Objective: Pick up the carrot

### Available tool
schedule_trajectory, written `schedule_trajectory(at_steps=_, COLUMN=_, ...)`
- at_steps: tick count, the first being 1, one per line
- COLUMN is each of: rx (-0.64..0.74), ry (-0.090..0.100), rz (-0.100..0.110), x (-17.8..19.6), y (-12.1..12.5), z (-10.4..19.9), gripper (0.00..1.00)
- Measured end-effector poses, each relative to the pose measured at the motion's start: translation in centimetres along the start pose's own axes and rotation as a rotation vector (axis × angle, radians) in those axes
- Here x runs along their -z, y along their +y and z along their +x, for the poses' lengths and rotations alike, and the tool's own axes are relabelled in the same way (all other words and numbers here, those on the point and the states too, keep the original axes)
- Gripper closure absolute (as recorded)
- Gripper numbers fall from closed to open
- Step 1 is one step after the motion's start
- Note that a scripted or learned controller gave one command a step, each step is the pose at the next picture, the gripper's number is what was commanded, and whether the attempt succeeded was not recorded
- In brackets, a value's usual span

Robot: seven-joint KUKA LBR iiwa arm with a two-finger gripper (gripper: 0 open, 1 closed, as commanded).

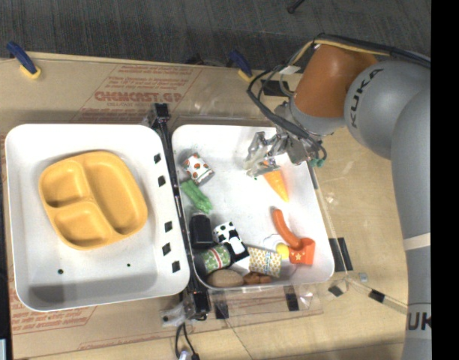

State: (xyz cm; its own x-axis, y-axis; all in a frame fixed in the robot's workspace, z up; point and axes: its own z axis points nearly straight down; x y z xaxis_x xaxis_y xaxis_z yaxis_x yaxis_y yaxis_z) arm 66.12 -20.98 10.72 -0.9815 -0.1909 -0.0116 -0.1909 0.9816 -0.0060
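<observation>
In the right bin [319, 201], the claw [265, 156] hangs just above the carrot's [277, 184] wide end; its grip I cannot tell.

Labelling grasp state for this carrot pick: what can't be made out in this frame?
- Gripper in the camera view: too small and cluttered with cables to read its state, or whether it touches the carrot.
- Pile at the right bin near edge: items overlap, so the lower ones are partly hidden.
- Arm: cut off by the frame's right side.
</observation>
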Motion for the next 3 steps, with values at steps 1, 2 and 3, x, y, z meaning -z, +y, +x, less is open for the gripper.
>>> schedule_trajectory(at_steps=1, rx=0.000, ry=0.001, rz=-0.001, x=-0.1, y=0.0, z=0.0, gripper=0.00)
schedule_trajectory(at_steps=2, rx=0.067, ry=0.012, rz=-0.007, x=-1.5, y=0.9, z=4.2, gripper=0.00)
schedule_trajectory(at_steps=3, rx=0.072, ry=0.005, rz=-0.005, x=-0.3, y=1.0, z=3.8, gripper=1.00)
